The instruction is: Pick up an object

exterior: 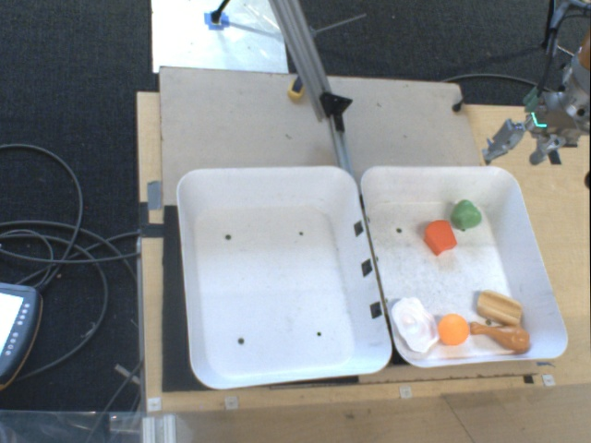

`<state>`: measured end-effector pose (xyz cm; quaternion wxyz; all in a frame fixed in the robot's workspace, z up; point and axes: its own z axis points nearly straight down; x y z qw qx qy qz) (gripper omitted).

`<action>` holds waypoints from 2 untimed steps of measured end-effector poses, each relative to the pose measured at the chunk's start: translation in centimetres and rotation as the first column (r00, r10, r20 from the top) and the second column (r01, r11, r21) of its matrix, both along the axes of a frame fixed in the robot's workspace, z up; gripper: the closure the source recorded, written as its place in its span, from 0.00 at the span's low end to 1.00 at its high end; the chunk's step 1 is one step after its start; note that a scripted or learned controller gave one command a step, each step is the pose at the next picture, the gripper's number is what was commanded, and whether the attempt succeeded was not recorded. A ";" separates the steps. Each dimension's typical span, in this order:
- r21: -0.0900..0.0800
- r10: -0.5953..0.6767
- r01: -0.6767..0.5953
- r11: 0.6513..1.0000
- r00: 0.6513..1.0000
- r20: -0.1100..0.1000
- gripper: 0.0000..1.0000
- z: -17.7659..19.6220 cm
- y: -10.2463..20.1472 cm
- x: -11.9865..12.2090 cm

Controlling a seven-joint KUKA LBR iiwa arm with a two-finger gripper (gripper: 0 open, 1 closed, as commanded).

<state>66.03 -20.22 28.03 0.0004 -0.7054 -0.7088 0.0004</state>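
The right bin holds several small objects. A green lump and a red-orange block lie near its far side. Toward the front are a white crumpled piece, an orange ball, a tan wooden block and a brown stick-like piece. My gripper hangs above the bench just past the right bin's far right corner. It is open, with its two fingers spread and nothing between them. It stands well apart from all the objects.
The left bin lies beside the right one, with black clips along the shared wall. A slanted grey metal pole crosses the back of the bench. Cables and a tablet lie on the floor at left.
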 end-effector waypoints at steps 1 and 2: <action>-0.001 0.002 -0.002 1.000 1.000 0.003 0.00 0.2 0.0 0.1; -0.001 0.002 -0.002 1.000 1.000 0.000 0.00 -3.9 0.1 0.4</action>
